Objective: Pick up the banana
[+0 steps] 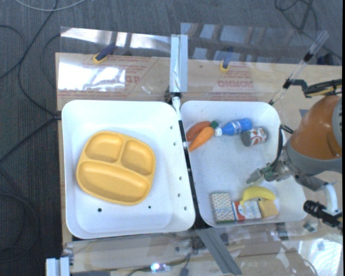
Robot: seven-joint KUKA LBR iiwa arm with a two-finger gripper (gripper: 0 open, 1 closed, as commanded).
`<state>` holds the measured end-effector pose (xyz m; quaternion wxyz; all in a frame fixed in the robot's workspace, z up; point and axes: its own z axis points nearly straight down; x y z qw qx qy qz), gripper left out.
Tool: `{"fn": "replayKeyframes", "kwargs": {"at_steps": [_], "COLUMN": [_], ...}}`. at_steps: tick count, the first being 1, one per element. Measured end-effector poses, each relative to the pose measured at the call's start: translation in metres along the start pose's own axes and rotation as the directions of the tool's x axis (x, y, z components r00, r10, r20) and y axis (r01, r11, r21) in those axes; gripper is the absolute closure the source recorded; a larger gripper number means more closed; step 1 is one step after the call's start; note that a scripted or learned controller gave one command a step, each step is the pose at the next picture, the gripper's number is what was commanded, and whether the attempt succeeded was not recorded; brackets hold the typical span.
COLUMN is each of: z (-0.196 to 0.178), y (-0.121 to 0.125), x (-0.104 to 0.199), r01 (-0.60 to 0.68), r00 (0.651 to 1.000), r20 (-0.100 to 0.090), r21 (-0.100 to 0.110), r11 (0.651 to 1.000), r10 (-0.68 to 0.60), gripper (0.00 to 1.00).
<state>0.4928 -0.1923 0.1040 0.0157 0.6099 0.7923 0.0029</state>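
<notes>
The banana lies in the right bin's near corner, long axis crosswise. The jaws hover just above and behind it; their state cannot be told.

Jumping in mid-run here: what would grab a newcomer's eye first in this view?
Probably the yellow divided tray lying in the left bin. Next, the right bin: carrots, a blue bottle and a can along its far side, the banana among small boxes at the near edge. The gripper hangs just above the banana.
</notes>
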Motion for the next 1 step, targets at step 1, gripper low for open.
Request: {"fn": "replayKeyframes", "kwargs": {"at_steps": [1], "z": [0.0001], "y": [-0.0001], "x": [0.0001], "r01": [0.000], "r00": [1.000], "r20": [0.000], "r21": [0.000], "r11": [1.000], "r10": [0.000], "gripper": [0.00]}}
